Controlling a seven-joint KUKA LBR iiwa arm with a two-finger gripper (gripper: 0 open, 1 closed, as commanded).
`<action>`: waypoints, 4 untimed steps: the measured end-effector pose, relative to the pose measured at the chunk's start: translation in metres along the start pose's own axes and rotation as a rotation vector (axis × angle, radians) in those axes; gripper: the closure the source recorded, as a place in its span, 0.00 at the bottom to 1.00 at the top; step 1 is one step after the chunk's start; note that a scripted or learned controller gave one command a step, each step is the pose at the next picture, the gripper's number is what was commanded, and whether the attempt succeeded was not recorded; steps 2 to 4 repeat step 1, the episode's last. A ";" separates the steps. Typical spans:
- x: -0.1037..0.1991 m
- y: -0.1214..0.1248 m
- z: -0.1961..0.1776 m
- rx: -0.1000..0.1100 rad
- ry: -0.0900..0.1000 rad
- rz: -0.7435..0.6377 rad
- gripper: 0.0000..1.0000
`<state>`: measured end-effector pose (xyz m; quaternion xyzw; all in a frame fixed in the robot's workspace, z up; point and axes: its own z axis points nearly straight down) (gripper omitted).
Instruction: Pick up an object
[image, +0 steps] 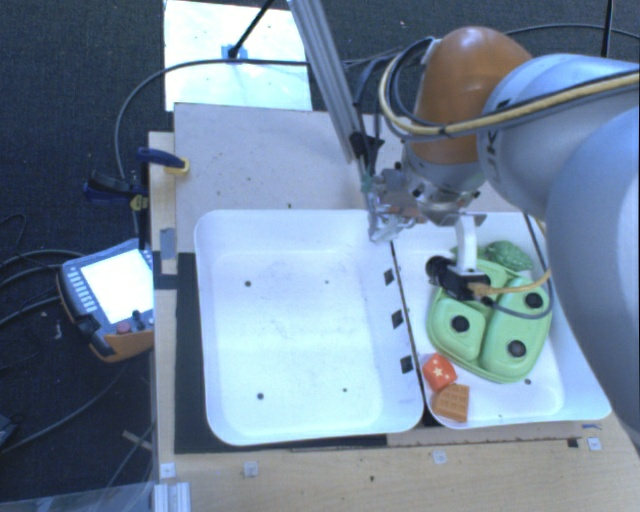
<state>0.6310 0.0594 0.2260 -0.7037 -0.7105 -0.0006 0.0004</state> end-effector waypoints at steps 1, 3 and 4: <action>0.046 -0.008 0.000 0.000 0.000 0.001 1.00; 0.046 -0.008 0.000 0.000 0.000 0.001 1.00; 0.046 -0.008 0.000 0.000 0.000 0.001 1.00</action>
